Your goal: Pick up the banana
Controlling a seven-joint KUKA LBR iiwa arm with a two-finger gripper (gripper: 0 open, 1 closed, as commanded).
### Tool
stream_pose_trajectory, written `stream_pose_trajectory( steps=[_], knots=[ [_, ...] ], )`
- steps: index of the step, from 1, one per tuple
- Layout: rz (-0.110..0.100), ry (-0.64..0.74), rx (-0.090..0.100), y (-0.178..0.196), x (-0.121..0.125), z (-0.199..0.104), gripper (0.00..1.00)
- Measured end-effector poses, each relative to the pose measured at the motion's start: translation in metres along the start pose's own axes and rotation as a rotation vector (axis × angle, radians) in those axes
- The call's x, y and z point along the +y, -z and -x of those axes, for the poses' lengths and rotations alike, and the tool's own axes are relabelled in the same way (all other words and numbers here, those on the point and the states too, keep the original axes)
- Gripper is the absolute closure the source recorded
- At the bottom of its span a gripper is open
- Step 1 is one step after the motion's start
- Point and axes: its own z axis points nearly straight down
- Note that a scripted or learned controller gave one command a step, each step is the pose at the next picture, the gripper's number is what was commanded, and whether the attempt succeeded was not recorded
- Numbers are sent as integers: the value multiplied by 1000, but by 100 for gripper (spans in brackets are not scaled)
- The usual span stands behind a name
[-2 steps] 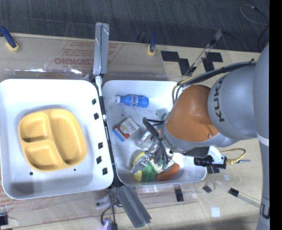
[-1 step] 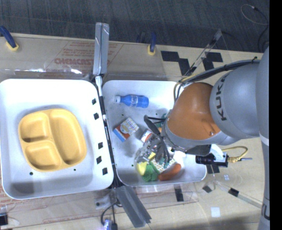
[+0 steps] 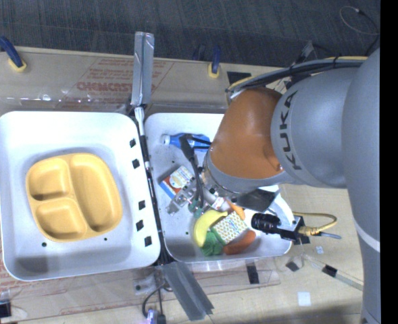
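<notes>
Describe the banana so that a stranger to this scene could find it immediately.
Look in the right white bin, at its near end under the arm's wrist. The banana lies there, a plain yellow curved fruit. A green patterned item and an orange-red piece lie beside it.

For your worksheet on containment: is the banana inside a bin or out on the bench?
Inside: the banana lies within the right bin.

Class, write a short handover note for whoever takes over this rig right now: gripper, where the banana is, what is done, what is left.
Gripper: low in the right bin, just above the banana; its grip state is hidden.
Banana: lies in the right bin's near part among a green item and a checkered packet.
Left bin: holds a yellow divided tray.
Done: the approach.
Left: grasp and lift the banana.
</notes>
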Motion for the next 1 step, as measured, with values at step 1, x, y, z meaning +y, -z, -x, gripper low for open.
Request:
stream_pose_trajectory(
  steps=[1],
  knots=[
    [0, -1, 0, 0, 0, 0, 0]
  ],
)
